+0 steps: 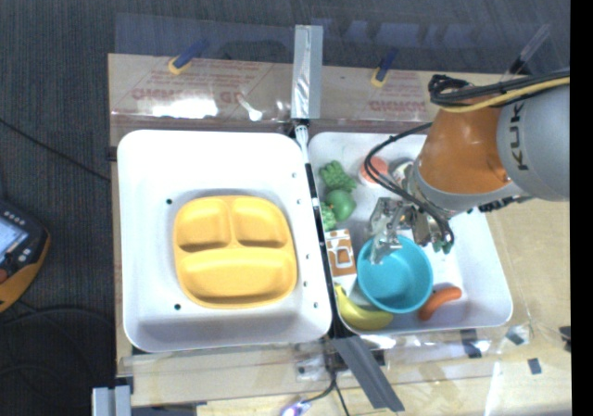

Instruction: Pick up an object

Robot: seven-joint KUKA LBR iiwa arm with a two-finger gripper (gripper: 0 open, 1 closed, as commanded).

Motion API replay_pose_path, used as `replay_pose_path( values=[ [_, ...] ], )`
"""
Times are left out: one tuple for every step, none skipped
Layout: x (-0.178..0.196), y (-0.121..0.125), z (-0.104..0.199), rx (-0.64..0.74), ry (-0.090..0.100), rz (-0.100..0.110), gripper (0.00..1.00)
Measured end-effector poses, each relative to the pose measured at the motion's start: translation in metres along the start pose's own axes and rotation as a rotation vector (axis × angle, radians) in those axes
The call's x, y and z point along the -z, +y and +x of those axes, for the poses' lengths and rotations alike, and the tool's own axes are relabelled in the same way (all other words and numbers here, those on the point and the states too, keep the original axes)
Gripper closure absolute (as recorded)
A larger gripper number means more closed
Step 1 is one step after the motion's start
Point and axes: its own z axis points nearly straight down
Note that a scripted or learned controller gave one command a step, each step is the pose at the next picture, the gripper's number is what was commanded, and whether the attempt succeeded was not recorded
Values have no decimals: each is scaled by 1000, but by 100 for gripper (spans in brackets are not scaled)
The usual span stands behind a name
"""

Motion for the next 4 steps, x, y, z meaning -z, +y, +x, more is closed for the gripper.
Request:
replay_pose_path(
  values=[
    [79, 54, -12, -103, 24, -6, 100],
    [147, 48, -56, -280, 26, -6, 100],
    [31, -41, -22, -200, 29, -7, 100],
    [33, -41, -23, -199, 27, -7, 0]
  ],
)
